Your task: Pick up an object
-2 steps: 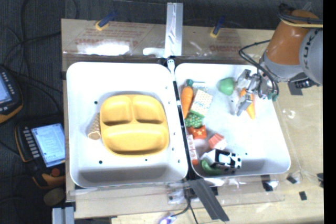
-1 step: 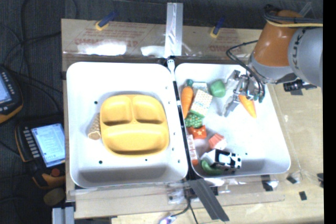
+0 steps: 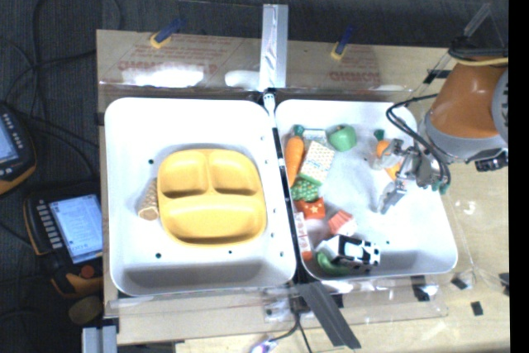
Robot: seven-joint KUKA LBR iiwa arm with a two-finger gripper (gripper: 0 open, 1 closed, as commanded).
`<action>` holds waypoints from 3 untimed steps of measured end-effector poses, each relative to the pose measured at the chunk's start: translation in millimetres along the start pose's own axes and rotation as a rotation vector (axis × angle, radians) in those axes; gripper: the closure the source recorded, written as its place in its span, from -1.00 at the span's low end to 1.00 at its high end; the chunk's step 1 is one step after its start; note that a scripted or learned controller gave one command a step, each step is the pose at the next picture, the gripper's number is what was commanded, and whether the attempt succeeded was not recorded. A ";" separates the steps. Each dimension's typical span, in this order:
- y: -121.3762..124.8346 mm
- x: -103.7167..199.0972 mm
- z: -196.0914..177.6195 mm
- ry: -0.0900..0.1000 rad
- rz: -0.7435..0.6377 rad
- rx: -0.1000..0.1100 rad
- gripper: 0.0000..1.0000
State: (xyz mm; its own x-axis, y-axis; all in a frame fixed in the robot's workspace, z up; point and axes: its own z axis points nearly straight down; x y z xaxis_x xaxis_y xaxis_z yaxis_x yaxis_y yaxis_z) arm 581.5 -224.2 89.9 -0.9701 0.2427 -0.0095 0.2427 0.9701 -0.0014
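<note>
Several small toy foods [image 3: 318,178], orange carrot [image 3: 293,157], green ball [image 3: 341,136], fingers [image 3: 395,193] apart, holding nothing

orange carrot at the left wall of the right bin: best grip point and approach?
Take the carrot across its narrow width, mid-body, coming straight down. It lies flat, long axis along the bin wall, with a white box close on its right, so finger room either side looks tight. Gripper sits well to its right.
</note>
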 end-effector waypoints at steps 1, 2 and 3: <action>27.2 -61.8 1.9 -0.002 0.028 -0.002 -1.00; 26.9 -37.5 1.0 -0.002 0.198 -0.002 -1.00; 7.9 0.3 -0.1 -0.002 0.189 -0.008 -1.00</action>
State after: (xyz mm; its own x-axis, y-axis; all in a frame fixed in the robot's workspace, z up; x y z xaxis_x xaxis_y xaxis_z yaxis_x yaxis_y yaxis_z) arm 583.2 -216.5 90.0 -0.9071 0.4208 -0.0111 0.4208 0.9071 0.0086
